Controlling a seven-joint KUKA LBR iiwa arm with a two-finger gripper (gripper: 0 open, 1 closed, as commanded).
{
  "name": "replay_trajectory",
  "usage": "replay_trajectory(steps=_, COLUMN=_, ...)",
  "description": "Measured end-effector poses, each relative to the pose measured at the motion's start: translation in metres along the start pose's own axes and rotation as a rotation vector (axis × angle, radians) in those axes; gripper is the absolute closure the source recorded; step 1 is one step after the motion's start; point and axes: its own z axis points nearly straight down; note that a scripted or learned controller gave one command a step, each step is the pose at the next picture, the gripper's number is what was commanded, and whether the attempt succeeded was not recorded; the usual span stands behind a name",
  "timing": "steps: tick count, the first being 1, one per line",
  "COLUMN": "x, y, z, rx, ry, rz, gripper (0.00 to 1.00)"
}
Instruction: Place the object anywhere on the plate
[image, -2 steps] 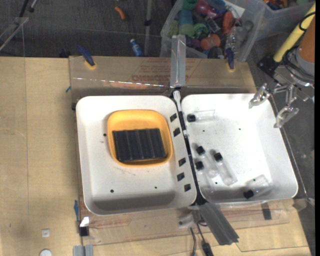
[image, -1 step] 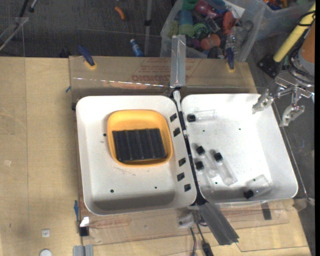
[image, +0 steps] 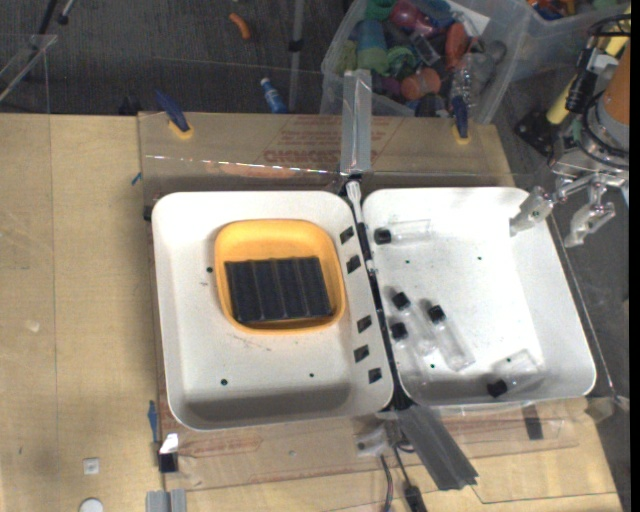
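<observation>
With the black ridged object already seen lying on the yellow plate in the left bin, placement is judged done, while the end effector, at three o'clock, is held open, empty, with only withdrawal called for.

Two white bins, one yellow plate (one dark ribbed object on it)

a pale wooden bench fills the view from nine to six o'clock, dark carpet lies beyond at eleven, and a clear tub of bright toys sits at one.
</observation>
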Motion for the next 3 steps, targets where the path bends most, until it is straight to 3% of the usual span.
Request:
replay_trajectory(steps=1, x=0.0, y=0.001, z=0.002, rx=-0.004, ry=-0.001, rz=-0.217, gripper=0.0)
replay_trajectory(steps=3, x=-0.013, y=0.004, z=-0.006, rx=-0.009, ry=-0.004, rz=-0.851, gripper=0.0)
